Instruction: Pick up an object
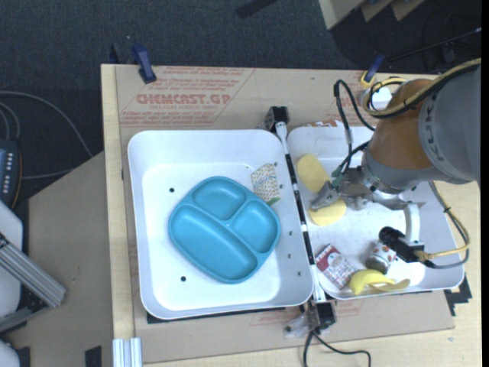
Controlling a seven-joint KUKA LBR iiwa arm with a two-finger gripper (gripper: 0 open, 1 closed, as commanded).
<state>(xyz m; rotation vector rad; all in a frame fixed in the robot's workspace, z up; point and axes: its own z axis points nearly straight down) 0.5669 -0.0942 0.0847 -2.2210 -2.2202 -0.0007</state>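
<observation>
Fingers of my gripper (pixel 330 199) point down and to the left in the camera view, low over the right bin (pixel 353 239), but the wrist above them hides too much, and I cannot tell whether they stand wide or narrow, nor whether anything sits between them. Just below their tips, touching or nearly so, lies a yellow lump (pixel 327 215), close to the wall this bin shares with its neighbour. Just above the tips lies a paler yellow lump (pixel 311 170), against that same wall.

Further toward the near edge of the right bin are a red-and-white packet (pixel 334 264) and, beside it, a banana (pixel 373 284) along the front wall. A small round thing (pixel 380 261) sits just above the banana; I cannot make out what it is.

Across the wall, the left bin (pixel 153 174) holds a blue divided plate (pixel 224 226) near its middle, and a small patterned packet (pixel 265 180) at the plate's upper right edge.
</observation>
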